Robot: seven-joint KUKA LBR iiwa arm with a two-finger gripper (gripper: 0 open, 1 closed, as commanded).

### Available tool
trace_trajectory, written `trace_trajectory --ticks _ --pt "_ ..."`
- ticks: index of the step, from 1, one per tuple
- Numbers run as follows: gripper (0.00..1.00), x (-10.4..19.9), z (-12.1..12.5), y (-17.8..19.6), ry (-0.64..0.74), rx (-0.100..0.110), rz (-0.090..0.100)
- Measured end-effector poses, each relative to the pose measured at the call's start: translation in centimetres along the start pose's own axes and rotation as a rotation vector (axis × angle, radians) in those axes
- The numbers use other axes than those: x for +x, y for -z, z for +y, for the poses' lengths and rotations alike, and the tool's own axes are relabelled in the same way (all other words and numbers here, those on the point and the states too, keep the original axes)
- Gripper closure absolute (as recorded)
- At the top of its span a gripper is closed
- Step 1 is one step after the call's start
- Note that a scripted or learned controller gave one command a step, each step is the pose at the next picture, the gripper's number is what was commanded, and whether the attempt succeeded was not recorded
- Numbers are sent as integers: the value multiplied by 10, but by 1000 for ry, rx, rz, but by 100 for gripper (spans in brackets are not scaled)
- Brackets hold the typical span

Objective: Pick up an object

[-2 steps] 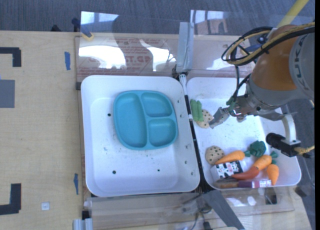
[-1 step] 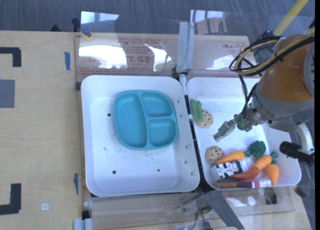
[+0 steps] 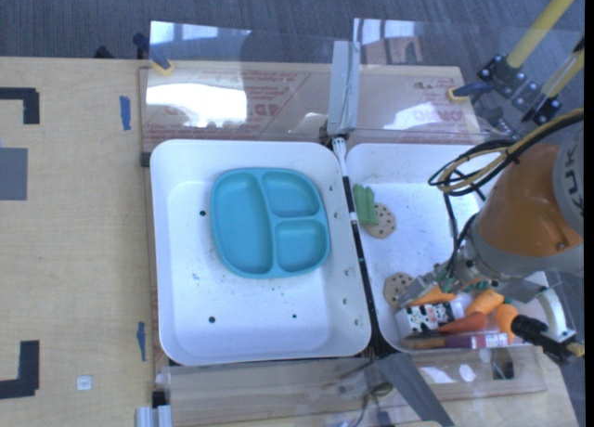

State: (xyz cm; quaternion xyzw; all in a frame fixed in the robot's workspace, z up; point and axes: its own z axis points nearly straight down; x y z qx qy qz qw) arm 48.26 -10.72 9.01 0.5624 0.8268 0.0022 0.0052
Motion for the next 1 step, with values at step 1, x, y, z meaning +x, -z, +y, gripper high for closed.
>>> trace_trajectory --ticks 1 --pt "100 1 4 11 0 -9 -1"
